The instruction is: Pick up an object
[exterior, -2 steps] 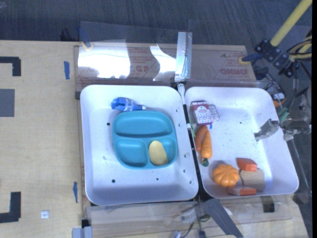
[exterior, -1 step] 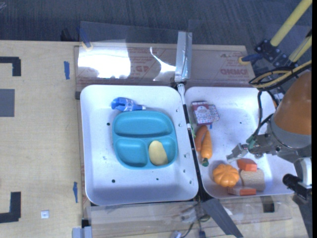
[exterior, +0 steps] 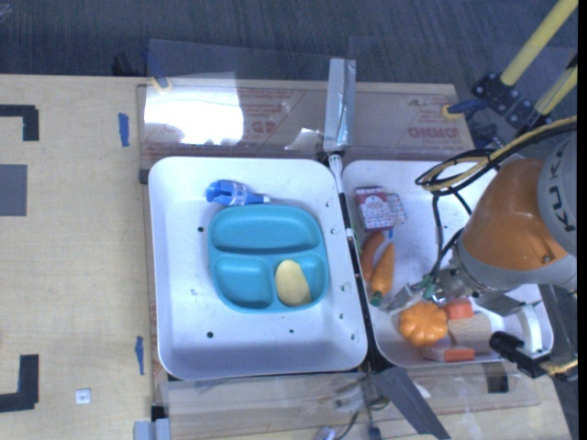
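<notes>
Toward the near edge of the right white bin point(exterior: 404, 177) I see my gripper point(exterior: 438, 291) over the small orange plastic pumpkin point(exterior: 423, 324), jaws' state unclear, and crowding from the orange carrot point(exterior: 382, 269) could spoil the grasp.

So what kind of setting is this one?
Probably a robot lab bench for pick trials: two white bins side by side, toy food like a carrot and pumpkin, and blue tape marks on the board.
</notes>
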`<state>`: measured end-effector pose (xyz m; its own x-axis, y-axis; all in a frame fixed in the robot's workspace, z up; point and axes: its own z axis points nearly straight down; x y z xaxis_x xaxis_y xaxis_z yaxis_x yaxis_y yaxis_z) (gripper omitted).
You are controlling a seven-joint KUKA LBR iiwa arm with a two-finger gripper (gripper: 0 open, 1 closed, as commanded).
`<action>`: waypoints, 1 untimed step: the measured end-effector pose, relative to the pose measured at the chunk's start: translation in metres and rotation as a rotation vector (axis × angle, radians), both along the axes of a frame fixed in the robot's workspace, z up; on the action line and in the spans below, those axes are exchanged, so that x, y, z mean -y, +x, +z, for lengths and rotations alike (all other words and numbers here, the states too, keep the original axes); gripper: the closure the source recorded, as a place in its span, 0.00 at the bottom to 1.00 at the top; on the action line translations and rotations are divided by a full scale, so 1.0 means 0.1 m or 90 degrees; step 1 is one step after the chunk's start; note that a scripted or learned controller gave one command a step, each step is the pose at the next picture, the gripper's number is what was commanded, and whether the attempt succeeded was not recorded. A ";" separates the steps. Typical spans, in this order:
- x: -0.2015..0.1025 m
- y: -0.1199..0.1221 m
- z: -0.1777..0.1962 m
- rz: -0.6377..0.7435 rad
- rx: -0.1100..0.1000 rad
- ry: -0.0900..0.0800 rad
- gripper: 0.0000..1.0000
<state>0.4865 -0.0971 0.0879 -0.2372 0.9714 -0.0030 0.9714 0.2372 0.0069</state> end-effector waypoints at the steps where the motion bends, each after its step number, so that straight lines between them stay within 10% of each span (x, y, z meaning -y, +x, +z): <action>1: 0.01 0.02 0.11 -0.001 0.005 0.000 1.00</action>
<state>0.4885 -0.0977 0.0993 -0.2350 0.9720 -0.0054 0.9719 0.2350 0.0139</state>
